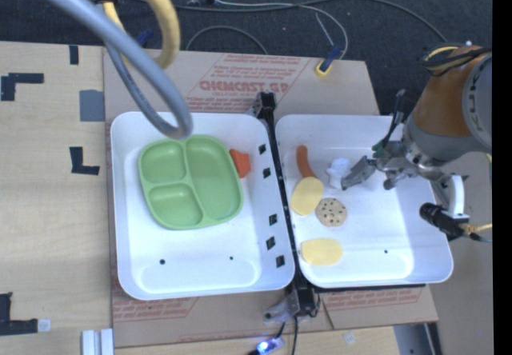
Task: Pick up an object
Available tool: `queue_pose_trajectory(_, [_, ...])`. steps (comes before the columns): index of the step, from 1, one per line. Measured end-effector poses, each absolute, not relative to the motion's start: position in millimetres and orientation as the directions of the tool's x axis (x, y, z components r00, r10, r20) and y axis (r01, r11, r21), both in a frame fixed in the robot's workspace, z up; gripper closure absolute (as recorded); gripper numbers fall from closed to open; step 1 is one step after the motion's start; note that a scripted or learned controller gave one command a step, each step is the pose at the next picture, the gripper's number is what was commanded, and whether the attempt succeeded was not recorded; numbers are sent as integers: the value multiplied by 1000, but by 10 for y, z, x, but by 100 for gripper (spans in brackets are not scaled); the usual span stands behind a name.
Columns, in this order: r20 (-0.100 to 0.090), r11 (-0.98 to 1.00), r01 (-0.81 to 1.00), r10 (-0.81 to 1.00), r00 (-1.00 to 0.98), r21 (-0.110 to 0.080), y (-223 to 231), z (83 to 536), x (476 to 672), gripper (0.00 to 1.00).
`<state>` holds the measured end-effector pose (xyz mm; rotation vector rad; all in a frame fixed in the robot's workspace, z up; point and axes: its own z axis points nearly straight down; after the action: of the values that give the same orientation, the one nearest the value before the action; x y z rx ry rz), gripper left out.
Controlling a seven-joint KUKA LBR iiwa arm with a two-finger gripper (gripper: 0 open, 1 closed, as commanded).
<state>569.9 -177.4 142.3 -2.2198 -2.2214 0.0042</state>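
Desk (48, 185): pale wood under a sheet of printed cardboard (240, 81), carrying two white bins side by side.
Left bin (128, 249): holds a green divided plate (190, 181) with a small orange piece (240, 161) touching its right edge; well apart from the hand, so out of play for this reach.
Right bin (400, 257): holds all the nearby pickings, clustered toward its left wall.
Arm (452, 109): grey with an orange band, leaning in from the right over the right bin.
Hand (356, 175): low over the bin, tip just beside a small white object; whether it is wide or narrow cannot be told from this angle.
White object (339, 167): the likeliest target, small and pale against the white floor, partly hidden by the hand; risk is a nudge sideways instead of a grasp.
Yellow rounds (307, 196): one near the hand, another (322, 250) lower down; flat, so probably hard to get fingers under.
Cookie (330, 212): touching the upper yellow round, likely to be dragged along.
Sausage (303, 160): near the divider; a sweep left could push it against the wall.
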Motion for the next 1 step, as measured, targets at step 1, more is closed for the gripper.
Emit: queue_pose_trajectory(1, [0, 1, 1000, 1000, -1, -4, -1767, 886, 5690, 0])
